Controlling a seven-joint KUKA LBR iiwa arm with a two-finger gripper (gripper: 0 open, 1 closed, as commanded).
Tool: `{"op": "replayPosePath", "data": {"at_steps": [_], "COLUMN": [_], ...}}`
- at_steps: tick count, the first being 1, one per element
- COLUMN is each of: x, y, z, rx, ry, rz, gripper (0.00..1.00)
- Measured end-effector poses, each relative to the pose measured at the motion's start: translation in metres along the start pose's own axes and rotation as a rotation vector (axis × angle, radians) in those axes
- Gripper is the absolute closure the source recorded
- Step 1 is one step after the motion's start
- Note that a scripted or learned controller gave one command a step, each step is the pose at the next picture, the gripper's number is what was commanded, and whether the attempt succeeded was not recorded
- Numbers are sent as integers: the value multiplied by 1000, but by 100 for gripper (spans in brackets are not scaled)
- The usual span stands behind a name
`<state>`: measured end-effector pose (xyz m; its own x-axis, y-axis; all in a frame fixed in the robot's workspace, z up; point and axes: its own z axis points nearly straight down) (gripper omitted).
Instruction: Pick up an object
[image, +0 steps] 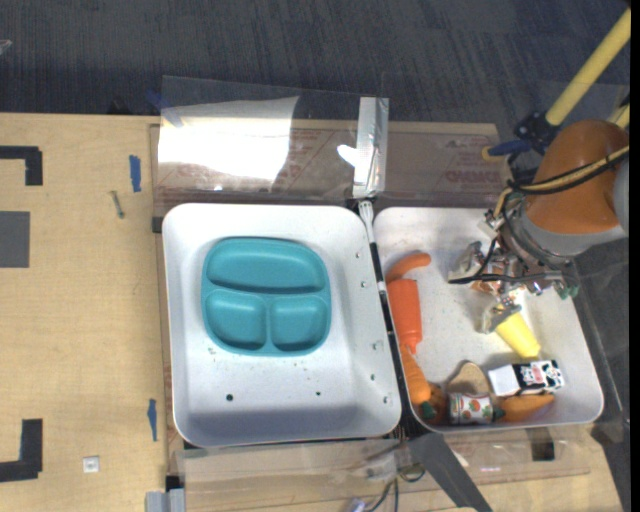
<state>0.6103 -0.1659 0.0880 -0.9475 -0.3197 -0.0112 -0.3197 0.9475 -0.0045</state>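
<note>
My gripper (497, 276) hangs low over the upper right part of the right bin (590, 395), under the grey wrist and its orange band (578, 175). Just below it lies a yellow wedge-shaped piece (519, 332), close to the gripper's tip; whether they touch I cannot tell. Along the bin's left wall lie a long orange carrot (404, 312) and a curved orange piece (408, 264). At the bin's front edge sit a tan piece (466, 376), a small printed can (471, 407), a black-and-white box (538, 376) and an orange piece (526, 406).
The left bin (190, 400) holds a teal divided plate (266, 293). A clear plastic sheet (230, 150) and a metal bracket (369, 150) stand behind the bins. Cables and a yellow pole (590, 70) run beside the arm at the upper right.
</note>
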Motion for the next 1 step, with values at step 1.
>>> {"op": "replayPosePath", "data": {"at_steps": [1], "x": [9], "y": [-25], "z": [1], "rx": [-3], "ry": [-2], "rz": [-77], "gripper": [0]}}
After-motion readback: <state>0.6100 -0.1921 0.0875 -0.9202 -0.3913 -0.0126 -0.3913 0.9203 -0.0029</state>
